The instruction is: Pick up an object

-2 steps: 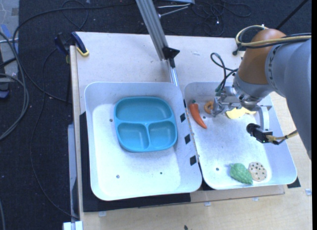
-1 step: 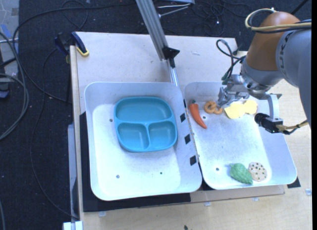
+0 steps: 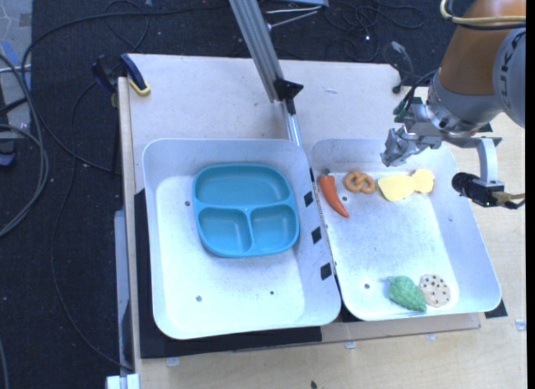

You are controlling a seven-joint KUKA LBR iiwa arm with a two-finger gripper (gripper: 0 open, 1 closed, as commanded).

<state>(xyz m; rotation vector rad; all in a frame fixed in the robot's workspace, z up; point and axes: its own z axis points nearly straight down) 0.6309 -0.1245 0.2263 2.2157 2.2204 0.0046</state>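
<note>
The table [image 3: 251,94] carries two shallow white bins side by side. The left bin [image 3: 175,295] holds a blue divided tray [image 3: 247,209], sitting square in its upper half. The right bin [image 3: 401,237] holds the candidates for a pick.

Over that right bin's far edge hangs the arm [image 3: 476,53], grey with its orange band, wrist tipped down toward the far row of items. The gripper [image 3: 395,155] hovers just above and beside the yellow piece [image 3: 405,185]; nothing is between the jaws, and whether they are parted or closed I cannot tell, the tips are a dark blur.

The yellow piece is the largest of the small things and lies closest under the tool. Just left of it sits a pretzel [image 3: 359,181], touching or nearly so, then an orange carrot [image 3: 334,196] lying at a slant near the bin's left wall. Well apart, at the near edge, a green leafy item [image 3: 406,293] lies beside a speckled cookie [image 3: 434,289].

The yellow piece looks the likely target. To do it well: centre over its broad middle, clear of the pretzel, descend straight, close across the narrow width, and lift only once it is firmly pinched.
</note>
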